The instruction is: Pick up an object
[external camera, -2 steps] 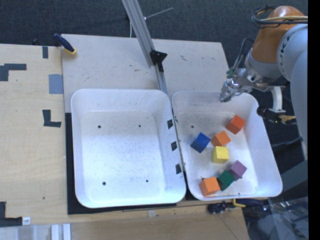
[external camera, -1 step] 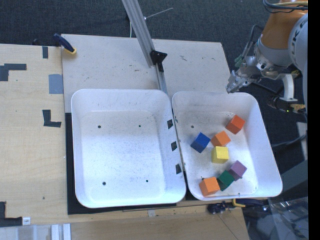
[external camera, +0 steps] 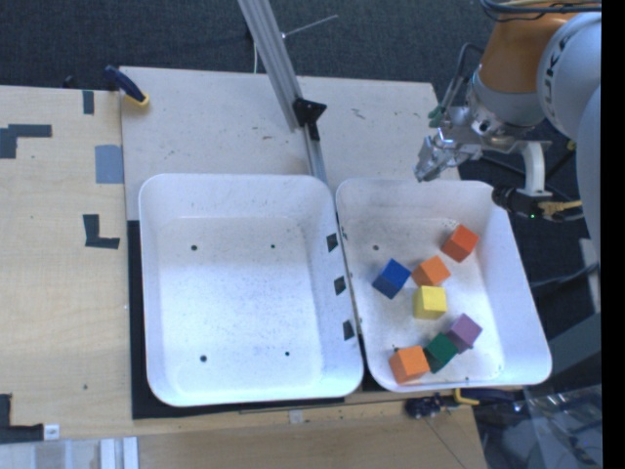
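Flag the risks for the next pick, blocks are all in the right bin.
1. The orange block and yellow block touch, as do the green block and purple block; fingers may wedge or nudge neighbours.
2. The lower orange block sits near the right bin's front wall, so a descent could clip it.
3. The gripper hangs over the far rim, away from any block.

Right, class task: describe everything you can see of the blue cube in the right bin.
The blue cube is a small solid block, plain deep blue, matte like painted wood or foam. It sits flat on the floor of the right bin, turned cornerwise to the bin's walls. It lies left of the other blocks, close beside an orange cube; whether they touch is unclear. Nothing grips it.
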Tool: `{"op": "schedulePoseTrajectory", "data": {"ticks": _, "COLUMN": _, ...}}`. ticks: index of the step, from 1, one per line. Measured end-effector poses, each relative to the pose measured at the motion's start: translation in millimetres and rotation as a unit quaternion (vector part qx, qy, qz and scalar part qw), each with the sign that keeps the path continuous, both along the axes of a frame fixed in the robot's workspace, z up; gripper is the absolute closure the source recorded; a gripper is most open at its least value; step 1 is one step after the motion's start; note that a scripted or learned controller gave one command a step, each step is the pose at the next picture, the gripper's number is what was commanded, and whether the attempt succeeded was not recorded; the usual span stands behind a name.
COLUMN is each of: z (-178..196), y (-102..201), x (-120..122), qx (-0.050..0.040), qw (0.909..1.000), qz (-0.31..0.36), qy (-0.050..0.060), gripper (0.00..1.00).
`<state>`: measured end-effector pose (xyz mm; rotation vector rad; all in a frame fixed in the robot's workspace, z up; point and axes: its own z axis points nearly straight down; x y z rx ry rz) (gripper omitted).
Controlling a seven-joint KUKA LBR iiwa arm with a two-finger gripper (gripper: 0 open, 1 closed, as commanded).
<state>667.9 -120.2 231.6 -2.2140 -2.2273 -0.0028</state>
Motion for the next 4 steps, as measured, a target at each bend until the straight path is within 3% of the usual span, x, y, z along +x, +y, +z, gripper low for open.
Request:
{"op": "schedulePoseTrajectory", "data": {"ticks": 2, "z": -13.4, "y": 107.0, "x": -9.4, "qx": -0.0001, "qw": 1.0, "qz": 0.0, "qy": 0.002, "gripper": 1.0}}
{"op": "schedulePoseTrajectory", "data": {"ticks": 3, "z": -10.9, "y": 166.9, "x": -15.3, "qx": 0.0001, "qw": 1.0, "qz": 0.001, "qy": 0.002, "gripper": 1.0}}
{"op": "schedulePoseTrajectory", "data": {"ticks": 4, "z": 9.3, "y": 216.2, "x": -6.4, "qx": 0.0, "qw": 1.0, "qz": 0.0, "qy": 0.0, "gripper": 1.0}}
